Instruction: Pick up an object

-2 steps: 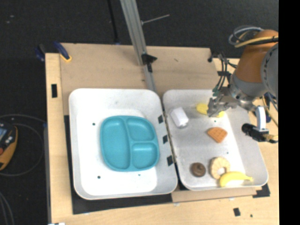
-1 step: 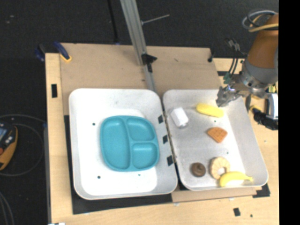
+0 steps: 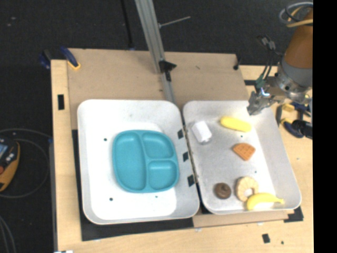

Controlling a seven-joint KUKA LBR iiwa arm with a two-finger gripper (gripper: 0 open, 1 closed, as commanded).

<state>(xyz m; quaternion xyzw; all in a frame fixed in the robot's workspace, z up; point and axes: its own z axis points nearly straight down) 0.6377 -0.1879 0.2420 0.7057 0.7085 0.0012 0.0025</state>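
My gripper (image 3: 256, 106) hangs over the far right corner of the right bin (image 3: 274, 141), just right of a yellow oblong piece (image 3: 235, 124). Nothing shows between its fingers. Also in the right bin lie a white cylinder (image 3: 201, 131), an orange waffle-like piece (image 3: 244, 151), a brown doughnut (image 3: 222, 190), a pale round cracker-like piece (image 3: 246, 186) and a yellow banana (image 3: 263, 200) at the near edge.
The left bin (image 3: 95, 125) holds a turquoise divided plate (image 3: 145, 160). A grey metal post (image 3: 152, 36) rises behind the bins. Blue and orange clamps (image 3: 68, 58) sit at the bench's far left corner; cables hang at the right edge.
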